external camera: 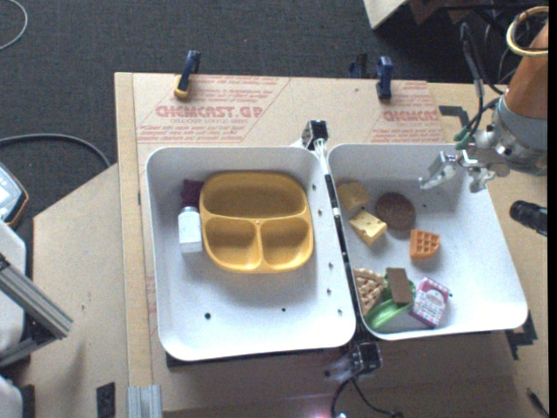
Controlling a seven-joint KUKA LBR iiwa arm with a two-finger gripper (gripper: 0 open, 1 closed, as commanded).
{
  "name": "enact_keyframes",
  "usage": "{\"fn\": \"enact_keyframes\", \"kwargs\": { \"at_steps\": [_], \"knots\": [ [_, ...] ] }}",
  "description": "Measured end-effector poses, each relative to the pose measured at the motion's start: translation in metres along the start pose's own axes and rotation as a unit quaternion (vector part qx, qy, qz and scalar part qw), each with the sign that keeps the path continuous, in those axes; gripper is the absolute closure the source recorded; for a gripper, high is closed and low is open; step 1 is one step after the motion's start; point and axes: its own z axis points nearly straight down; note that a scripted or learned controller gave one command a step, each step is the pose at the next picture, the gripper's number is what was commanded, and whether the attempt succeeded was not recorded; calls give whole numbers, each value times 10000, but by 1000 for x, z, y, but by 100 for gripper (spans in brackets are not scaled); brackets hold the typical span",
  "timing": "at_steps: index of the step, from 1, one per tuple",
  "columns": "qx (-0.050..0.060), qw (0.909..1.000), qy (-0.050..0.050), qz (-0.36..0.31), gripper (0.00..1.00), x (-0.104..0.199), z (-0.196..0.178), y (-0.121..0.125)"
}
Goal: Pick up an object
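Objects for picking are all piled in the right bin (487, 233): a cheese wedge (368, 226), a round brown cookie-looking thing (395, 210), an orange waffle (425, 245), a tan bread-ish lump (352, 196) up by the divider. Near the front edge there's a pink-and-white packet (430, 303), a small brown bar (399, 286) lying on smth green (387, 314), plus a tan lattice piece (368, 287) just beside it.

My gripper (454, 169) hangs over the back right part of that bin, well apart from the food. Jaws look spread w/ nothing between them, tho it's small in the camera view so not 100% sure on the exact gap.

Left bin (165, 259) has a yellow divided plate (256, 220) w/ a small white bottle (190, 230) touching its left side and smth dark red (192, 190) behind the bottle.
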Motion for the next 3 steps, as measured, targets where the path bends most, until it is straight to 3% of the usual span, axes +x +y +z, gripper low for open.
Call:
{"fn": "enact_keyframes", "kwargs": {
  "at_steps": [1,3],
  "knots": [
    [-75,10000,-15,-14,0,0,-9,3],
    [-47,10000,-7,-18,0,3,98,5]
  ]
}}
